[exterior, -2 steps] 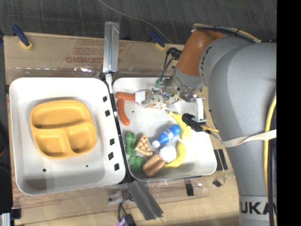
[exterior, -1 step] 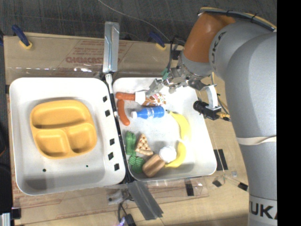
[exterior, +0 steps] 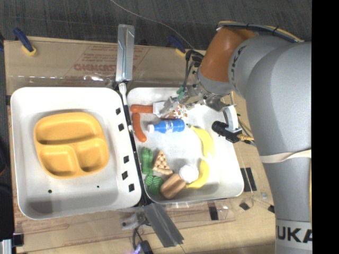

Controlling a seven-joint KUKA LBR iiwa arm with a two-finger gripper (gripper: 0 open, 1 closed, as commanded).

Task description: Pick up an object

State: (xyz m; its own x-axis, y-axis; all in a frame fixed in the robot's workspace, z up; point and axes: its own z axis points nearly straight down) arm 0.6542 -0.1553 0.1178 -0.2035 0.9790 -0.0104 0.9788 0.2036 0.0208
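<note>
From above, we see the grey arm (exterior: 265,89) reaching in over the right bin (exterior: 230,165), its hand (exterior: 179,103) low at that bin's far end; we cannot tell how the hand is set. Just below the hand lies a blue bottle (exterior: 168,126), with an orange sausage (exterior: 138,121) beside it, towards the left bin. Further below the hand sit a yellow banana (exterior: 205,141), a pizza slice (exterior: 161,164), green pieces (exterior: 148,160) and a bread roll (exterior: 173,185). Well left of the hand, the left bin (exterior: 26,194) holds a yellow divided tray (exterior: 70,143).
</note>
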